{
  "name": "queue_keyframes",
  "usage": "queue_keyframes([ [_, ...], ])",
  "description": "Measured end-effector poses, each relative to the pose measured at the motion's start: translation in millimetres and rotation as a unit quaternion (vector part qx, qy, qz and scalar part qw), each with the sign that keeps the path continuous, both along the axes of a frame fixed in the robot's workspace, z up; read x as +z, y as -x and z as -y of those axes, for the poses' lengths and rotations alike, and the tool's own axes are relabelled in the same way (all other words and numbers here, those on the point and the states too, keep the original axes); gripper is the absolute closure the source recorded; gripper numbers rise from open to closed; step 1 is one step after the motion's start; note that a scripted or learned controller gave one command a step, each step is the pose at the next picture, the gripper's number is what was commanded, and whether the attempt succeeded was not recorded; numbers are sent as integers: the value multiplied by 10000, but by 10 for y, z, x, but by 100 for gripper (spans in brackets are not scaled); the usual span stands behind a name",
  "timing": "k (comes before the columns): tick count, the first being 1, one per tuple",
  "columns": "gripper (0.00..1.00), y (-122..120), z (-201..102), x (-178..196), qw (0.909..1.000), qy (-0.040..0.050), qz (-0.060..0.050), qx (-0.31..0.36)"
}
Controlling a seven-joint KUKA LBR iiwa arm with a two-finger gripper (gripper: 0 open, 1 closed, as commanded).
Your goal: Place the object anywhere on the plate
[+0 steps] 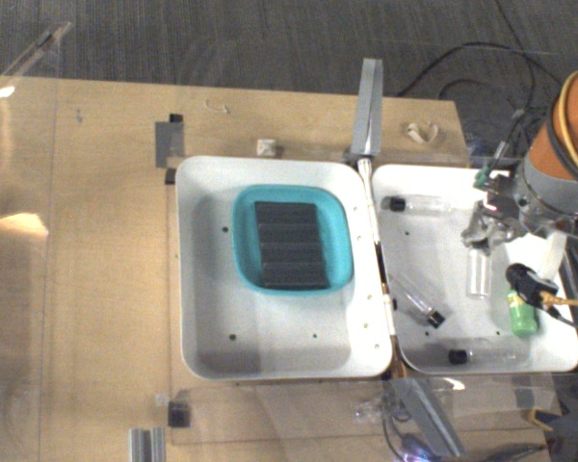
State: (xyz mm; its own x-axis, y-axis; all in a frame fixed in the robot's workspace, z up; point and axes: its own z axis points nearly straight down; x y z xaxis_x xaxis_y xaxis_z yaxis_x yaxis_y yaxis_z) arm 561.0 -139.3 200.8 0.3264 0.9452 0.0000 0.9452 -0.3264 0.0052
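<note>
A teal plate (pixel 244 242) lies in the left bin (pixel 207 325), and a black ridged slab (pixel 291 245) rests flat on it. My gripper (pixel 481 235) hangs over the upper right part of the right bin (pixel 419 349). Just below it a clear vial (pixel 478 273) lies on the bin floor. I cannot tell whether it touches the gripper. A green object (pixel 523 317) lies near the right wall. A clear tube with a black cap (pixel 411 203) lies at the top left of this bin, and another clear tube with a black end (pixel 423 309) sits lower down.
A small black piece (pixel 457 356) sits by the right bin's front wall. A grey bar (pixel 368 109) stands on the bench behind the gap between the bins. Small blocks (pixel 171 142) are fixed to the wooden bench around the left bin.
</note>
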Motion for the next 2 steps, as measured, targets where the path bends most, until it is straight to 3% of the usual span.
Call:
queue_keyframes([
  [1, 100, 374, -701, -169, 9967, -7, -15, 815],
  [2, 100, -40, -1004, -159, 9905, -2, -3, 1373],
])
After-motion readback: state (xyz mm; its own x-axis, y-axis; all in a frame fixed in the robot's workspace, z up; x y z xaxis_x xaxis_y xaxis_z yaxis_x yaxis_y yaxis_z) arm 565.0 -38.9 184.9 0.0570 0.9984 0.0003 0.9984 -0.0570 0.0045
